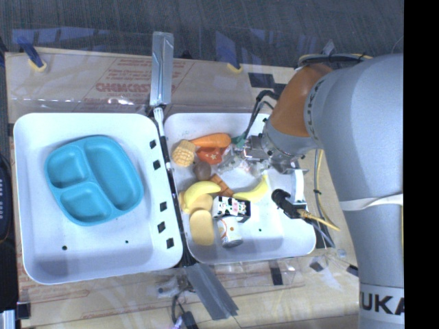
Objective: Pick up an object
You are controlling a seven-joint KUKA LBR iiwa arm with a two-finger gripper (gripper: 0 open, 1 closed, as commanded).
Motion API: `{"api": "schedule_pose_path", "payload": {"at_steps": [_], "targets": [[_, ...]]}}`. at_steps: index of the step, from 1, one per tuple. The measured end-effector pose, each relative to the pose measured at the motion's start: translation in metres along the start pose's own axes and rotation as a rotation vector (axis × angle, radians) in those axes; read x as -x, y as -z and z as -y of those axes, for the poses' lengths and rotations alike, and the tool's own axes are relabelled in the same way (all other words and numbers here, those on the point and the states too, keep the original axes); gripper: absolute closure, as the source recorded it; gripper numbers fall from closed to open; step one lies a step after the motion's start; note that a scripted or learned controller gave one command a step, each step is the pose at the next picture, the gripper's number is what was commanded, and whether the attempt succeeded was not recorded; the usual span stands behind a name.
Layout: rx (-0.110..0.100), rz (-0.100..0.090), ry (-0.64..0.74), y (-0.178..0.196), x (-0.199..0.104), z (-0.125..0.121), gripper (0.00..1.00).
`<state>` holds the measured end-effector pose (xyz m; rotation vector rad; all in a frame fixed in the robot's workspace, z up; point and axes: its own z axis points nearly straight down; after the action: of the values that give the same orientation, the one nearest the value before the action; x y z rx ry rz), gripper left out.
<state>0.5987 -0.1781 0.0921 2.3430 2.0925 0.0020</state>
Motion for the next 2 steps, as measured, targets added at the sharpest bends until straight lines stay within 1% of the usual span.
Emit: {"api": "schedule_pose_path", "payload": {"at_steps": [1,2], "targets": [[-0.003,0.001,-0.028,-0.001,-0.025,-0.006,0.0],[-0.004,0.002,0.101,0.034,-0.047,-0.053,0.0]]}}
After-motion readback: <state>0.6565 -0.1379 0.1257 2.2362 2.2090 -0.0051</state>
